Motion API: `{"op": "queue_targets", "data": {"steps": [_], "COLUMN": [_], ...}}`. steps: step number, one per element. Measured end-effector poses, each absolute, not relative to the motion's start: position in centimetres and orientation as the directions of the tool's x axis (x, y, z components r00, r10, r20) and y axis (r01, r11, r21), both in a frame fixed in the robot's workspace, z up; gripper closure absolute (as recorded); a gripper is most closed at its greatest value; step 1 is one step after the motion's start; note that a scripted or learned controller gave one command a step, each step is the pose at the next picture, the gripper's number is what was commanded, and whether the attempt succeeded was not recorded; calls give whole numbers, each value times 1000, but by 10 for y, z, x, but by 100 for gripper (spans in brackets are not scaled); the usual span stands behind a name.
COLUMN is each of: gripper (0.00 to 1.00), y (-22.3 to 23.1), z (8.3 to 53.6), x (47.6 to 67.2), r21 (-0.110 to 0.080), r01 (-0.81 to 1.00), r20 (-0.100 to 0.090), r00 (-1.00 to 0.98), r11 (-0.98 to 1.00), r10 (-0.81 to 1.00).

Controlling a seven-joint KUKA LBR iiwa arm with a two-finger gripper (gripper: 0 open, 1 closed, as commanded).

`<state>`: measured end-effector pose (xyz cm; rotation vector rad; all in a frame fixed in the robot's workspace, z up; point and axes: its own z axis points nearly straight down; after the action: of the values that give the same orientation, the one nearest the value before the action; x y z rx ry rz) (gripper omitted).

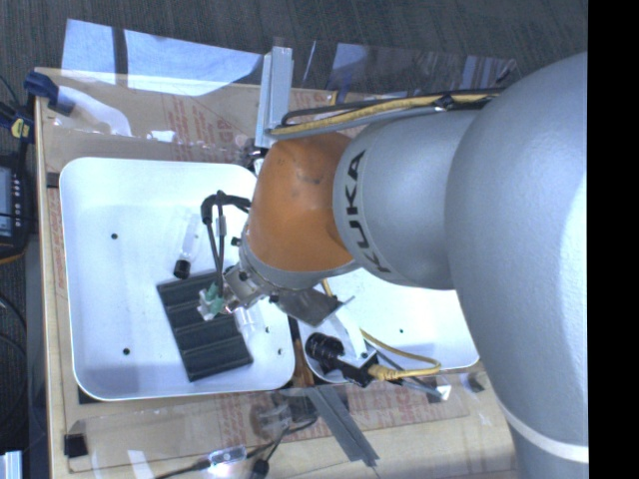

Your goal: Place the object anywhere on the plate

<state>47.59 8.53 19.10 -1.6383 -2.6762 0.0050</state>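
Observation:
A black ribbed rectangular slab [205, 335] lies flat in the left bin [100, 267], towards its front right corner. My gripper [215, 301] hangs low over the slab's upper right edge, close to it or touching it. A small green and white bit shows at its tip, and I cannot tell what that bit is. A small clear tube with a black cap [186, 255] lies just behind the slab, to the gripper's left. My arm hides most of the right bin [429, 337], so what lies in it is hidden.
The big grey arm with its orange band [300, 208] spans the right half of the view and overhangs the wall between the bins. A black cable loop [215, 208] hangs beside the wrist. The left bin's left half is bare white floor.

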Motion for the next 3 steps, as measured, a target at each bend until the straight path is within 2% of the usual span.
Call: {"op": "queue_targets", "data": {"steps": [1,2,3], "gripper": [100,100,100], "y": [179,115,186], "z": [156,268,193], "x": [475,477,474], "r21": [-4,0,-8], "r01": [897,940,991], "r20": [0,0,-2], "r00": [-442,-342,-135], "r11": [442,342,135], "r10": [897,940,991]}}
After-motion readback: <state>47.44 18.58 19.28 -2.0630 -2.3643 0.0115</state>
